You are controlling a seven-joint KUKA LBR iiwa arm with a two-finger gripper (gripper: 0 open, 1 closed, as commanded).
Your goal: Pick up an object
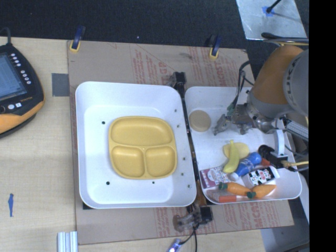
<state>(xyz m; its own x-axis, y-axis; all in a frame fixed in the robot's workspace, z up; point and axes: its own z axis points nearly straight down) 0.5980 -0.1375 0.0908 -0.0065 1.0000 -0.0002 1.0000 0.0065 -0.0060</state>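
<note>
My gripper (227, 123) hangs over the upper middle of the right bin (210, 94), open, with nothing between its fingers. Just to its left a tan round disc (200, 120) lies on the bin floor. Below the gripper sits a yellow banana-shaped toy (234, 155), apart from it. A blue object (248, 165), a black-and-white item (261, 176), an orange carrot (242, 189) and a red-and-white packet (211, 176) crowd the bin's lower part.
The left bin (92, 140) holds a yellow divided plate (143, 146). A black-and-orange control pendant (16, 88) lies on the bench at far left. Clamps (213, 45) pin the cardboard sheet at the back. The arm's orange band (273, 80) rises at the right.
</note>
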